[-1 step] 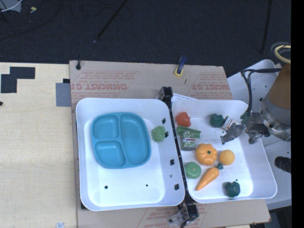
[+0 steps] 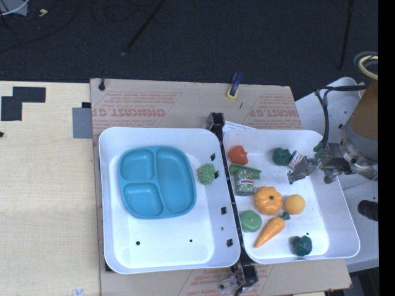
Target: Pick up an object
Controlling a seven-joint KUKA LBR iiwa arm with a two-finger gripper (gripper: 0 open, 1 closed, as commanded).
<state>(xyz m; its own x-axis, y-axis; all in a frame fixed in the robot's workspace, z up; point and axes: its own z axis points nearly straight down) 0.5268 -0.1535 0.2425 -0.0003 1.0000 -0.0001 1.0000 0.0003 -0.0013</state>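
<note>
1. Starting at the left, the left bin (image 2: 111, 239) holds a blue plate (image 2: 157, 182) with three compartments, lying flat toward the bin's upper left.
2. Just right of the plate, a green broccoli piece (image 2: 206, 174) sits against the bin's right wall, apart from the plate.
3. Between the bins runs a black divider (image 2: 226, 190), and both bins rest on a cardboard sheet (image 2: 160, 106) with red lettering.
4. Moving into the right bin (image 2: 336, 221), a red pepper (image 2: 238, 155) lies near the top left, with a green can (image 2: 245, 180) just below it.
5. Below the can there is a green disc (image 2: 250, 220); beside it a carrot (image 2: 270, 231) lies slanted, tip down-left.
6. An orange pumpkin (image 2: 268, 200) sits in the middle, with an orange (image 2: 294, 204) just beside it on the right.
7. A dark green piece (image 2: 282, 156) lies near the top, another dark green piece (image 2: 302, 245) near the bottom right.
8. At the right, the gripper (image 2: 301, 169) hangs over the bin's upper right part, between the top green piece and the orange, touching neither as far as I can see; nothing sits between its fingers, and whether the jaws are spread or closed I cannot tell.
</note>
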